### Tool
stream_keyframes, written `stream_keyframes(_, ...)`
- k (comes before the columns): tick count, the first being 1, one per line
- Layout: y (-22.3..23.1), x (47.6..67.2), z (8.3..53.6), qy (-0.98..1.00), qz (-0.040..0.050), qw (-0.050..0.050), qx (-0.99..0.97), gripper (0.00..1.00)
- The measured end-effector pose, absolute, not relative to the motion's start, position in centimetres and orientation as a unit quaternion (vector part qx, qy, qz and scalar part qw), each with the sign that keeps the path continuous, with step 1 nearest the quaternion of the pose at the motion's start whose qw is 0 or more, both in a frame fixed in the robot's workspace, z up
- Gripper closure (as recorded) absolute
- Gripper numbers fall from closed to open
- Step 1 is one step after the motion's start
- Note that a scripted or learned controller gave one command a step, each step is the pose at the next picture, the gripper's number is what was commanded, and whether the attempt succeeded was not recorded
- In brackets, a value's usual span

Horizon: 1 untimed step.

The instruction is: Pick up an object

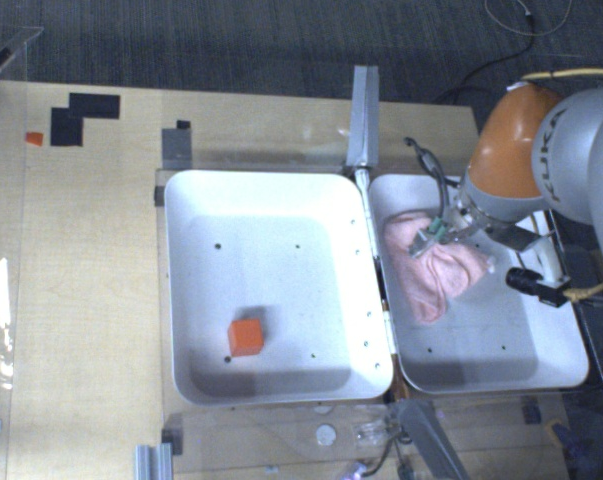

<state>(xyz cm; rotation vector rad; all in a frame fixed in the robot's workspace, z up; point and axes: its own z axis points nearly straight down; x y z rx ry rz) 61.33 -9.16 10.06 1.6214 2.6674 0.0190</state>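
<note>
Bench of pale wood (81, 298) spreads under everything, bearing two shallow white plastic bins side by side. The left white bin (271, 208) is the wider of the two in the camera view; the right white bin (501, 368) sits just beside it, their inner rims touching along a grey metal divider bar (362, 118) that runs up past their far edges.

The grey KUKA arm with its orange band (516, 153) reaches in from the right and bends down over the right bin's far half. Beneath it lies a crumpled pink cloth (436, 273), bunched in a heap in the left part of the right bin, close to the shared rim. The two-finger gripper (433, 234) is down on the cloth's upper edge, touching the fabric; whether its fingers are spread or pinched on the cloth I cannot tell from this slant.

A small orange cube (246, 337) rests alone on the floor of the left bin, toward its near left corner, well apart from the arm.

Black L-shaped tape marks (81, 116) sit on the bench's far left, with a tiny orange square (34, 139) just beside them.
</note>
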Motion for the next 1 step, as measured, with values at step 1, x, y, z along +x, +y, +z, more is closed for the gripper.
stream_keyframes(1,-9.46,61.89,9.7,0.808,0.0012,0.002,0.589,1.0)
